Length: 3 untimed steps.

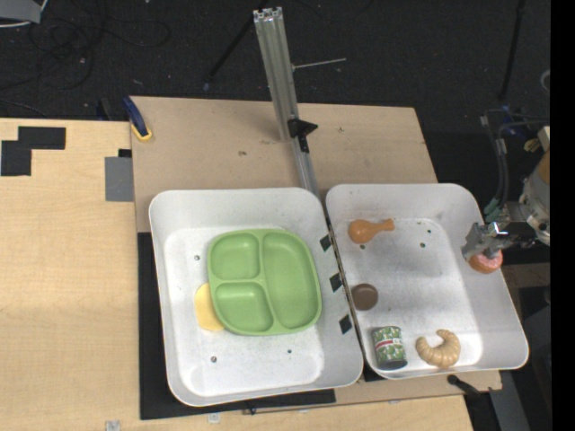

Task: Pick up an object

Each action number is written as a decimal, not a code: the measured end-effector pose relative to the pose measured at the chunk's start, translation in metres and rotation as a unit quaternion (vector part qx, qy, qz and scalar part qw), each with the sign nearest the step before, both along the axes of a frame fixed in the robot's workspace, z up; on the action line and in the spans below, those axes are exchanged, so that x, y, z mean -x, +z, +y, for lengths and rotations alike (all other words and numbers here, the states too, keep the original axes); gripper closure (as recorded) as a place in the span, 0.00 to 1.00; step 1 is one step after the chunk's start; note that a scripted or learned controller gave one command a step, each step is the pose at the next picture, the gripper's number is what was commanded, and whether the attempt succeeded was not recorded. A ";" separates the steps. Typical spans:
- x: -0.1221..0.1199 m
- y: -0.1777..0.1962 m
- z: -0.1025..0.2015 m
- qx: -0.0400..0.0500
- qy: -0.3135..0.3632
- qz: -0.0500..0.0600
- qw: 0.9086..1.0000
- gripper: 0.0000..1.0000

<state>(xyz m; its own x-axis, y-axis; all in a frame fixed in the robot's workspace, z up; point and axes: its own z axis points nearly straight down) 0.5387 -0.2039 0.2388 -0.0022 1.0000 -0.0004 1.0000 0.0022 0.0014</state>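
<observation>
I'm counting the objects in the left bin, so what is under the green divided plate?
A yellow object sticks out from under the green divided plate at its lower left edge. The plate covers the rest of it, so its shape and type cannot be told.

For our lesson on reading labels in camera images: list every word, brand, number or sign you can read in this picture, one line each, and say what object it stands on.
No text can be read in this view.
The small green can in the right bin has a white label with red marks, too small and blurred to read.
The green divided plate in the left bin shows no print.
</observation>
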 end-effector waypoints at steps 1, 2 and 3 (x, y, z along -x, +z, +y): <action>-0.016 -0.005 0.058 -0.001 0.002 0.002 1.000 1.00; -0.025 -0.017 0.114 -0.001 0.001 0.002 1.000 1.00; -0.035 -0.007 0.169 -0.001 0.002 0.002 1.000 1.00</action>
<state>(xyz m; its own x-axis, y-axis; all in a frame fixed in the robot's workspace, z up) 0.5737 -0.0352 0.2318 -0.0057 1.0000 0.0021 1.0000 0.0057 -0.0017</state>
